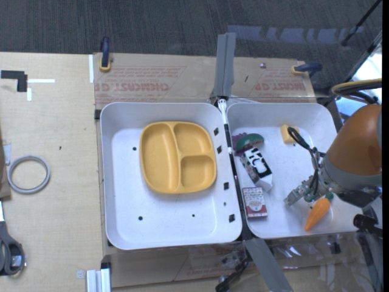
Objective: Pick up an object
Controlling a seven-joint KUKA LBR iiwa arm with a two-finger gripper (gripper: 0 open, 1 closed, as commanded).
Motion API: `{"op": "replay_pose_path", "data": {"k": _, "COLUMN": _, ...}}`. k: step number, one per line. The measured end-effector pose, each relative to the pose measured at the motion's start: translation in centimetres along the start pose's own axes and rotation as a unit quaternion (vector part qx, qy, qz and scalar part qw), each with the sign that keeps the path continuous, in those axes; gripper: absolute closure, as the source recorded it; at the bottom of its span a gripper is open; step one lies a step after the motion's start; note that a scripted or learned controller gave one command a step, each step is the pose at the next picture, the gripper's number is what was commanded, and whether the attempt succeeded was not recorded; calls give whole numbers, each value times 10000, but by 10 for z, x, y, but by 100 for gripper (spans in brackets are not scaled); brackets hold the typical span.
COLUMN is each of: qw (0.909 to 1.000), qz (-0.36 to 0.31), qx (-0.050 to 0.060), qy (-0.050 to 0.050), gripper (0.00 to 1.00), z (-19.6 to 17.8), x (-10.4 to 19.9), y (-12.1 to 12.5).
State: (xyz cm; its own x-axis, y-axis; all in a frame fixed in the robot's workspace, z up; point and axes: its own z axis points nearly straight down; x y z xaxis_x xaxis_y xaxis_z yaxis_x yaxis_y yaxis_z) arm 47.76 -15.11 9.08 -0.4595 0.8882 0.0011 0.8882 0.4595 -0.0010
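My gripper (299, 194) is low over the right bin (285, 111), near its front right corner, with the grey arm and its orange band (360, 142) coming in from the right. An orange toy carrot (317, 213) lies just right of and below the gripper tip, touching or nearly touching it. Further left in the same bin lie a small red-and-white box (254, 202), a white carton with black print (258, 165) and a green and maroon item (248, 141). A small yellow piece (285, 133) sits near the bin's back.
The left bin (115, 218) holds a yellow divided plate (178, 157). A thin black cable (304, 143) runs from the yellow piece toward the gripper. A grey tape ring (27, 174) and scissors (9, 257) lie on the bench at far left.
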Motion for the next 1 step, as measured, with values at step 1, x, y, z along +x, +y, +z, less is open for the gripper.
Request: {"op": "replay_pose_path", "data": {"k": 1, "qw": 9953, "qz": 968, "qx": 9, "qy": 4, "gripper": 100, "z": 1, "x": 36, "y": 18}}
